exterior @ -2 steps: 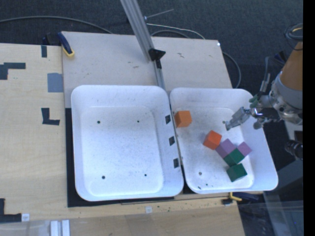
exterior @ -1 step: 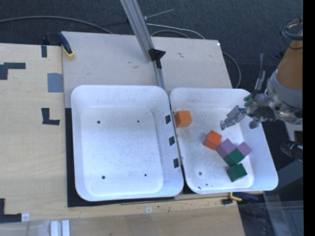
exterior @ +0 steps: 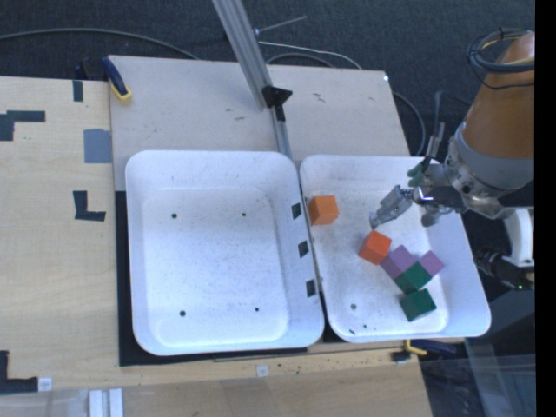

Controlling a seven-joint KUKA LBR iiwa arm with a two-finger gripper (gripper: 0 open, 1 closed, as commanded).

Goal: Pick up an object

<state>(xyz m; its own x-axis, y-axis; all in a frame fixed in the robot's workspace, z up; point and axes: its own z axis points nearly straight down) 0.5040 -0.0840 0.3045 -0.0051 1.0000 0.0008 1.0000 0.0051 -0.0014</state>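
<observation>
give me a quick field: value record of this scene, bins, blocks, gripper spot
left bin: white, shallow, no blocks in it
right bin: white, shallow, holds all the blocks
orange blocks: one near the bin's left wall, one mid-bin
purple blocks: two, and, in the cluster
green blocks: two, and, toward the near edge
gripper: over the right bin, just above the mid-bin orange block
held: nothing seen between the fingers

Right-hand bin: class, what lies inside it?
The right-hand bin holds two orange blocks, two purple blocks and two green blocks. The gripper covers part of its floor.
</observation>
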